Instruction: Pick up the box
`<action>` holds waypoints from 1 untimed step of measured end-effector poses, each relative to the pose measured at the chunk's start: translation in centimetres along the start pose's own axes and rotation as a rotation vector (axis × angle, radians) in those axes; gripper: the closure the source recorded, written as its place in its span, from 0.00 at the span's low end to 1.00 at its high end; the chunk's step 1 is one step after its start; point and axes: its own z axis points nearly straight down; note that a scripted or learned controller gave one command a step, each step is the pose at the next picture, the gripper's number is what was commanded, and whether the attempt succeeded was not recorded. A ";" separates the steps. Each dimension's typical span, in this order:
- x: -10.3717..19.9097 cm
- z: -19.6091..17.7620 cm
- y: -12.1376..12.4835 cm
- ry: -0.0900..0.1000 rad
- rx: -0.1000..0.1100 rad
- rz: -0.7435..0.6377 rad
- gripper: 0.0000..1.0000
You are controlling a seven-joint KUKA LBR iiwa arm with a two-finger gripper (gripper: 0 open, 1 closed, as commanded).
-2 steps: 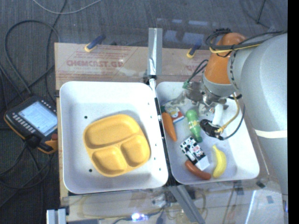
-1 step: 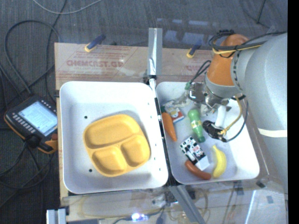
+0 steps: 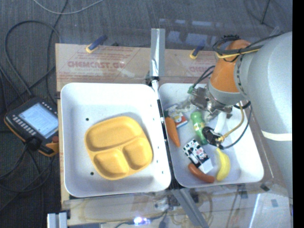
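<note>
- Camera view, looking down on the tabletop (image 3: 66, 51): two white bins sit side by side, and the arm (image 3: 266, 80) reaches in from the right over the right bin (image 3: 254, 167).
- The left bin (image 3: 71, 127) carries a yellow compartment tray (image 3: 118, 147); nothing there bears on the task.
- The box (image 3: 197, 152), small, with a black-and-white pattern, lies in the right bin's lower middle. It sits just beside the green bottle (image 3: 198, 125) and the banana (image 3: 222, 165), with a red sausage-like piece (image 3: 200, 174) just below it and a carrot (image 3: 173, 132) to its left.
- The claw (image 3: 204, 103) hangs at the bin's upper part, above the bottle and apart from the box. Whether it is wide or narrow I cannot tell; its end is lost among cables and clutter, and nothing can be made out in its hold.
- Judged step: the approach, with the pick not yet made.
- The next move calls for travel down-frame to stand over the box, then a descent that clears the bottle and banana crowding its sides.
</note>
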 end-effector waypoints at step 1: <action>-3.2 1.0 4.2 -0.008 0.021 -0.044 0.00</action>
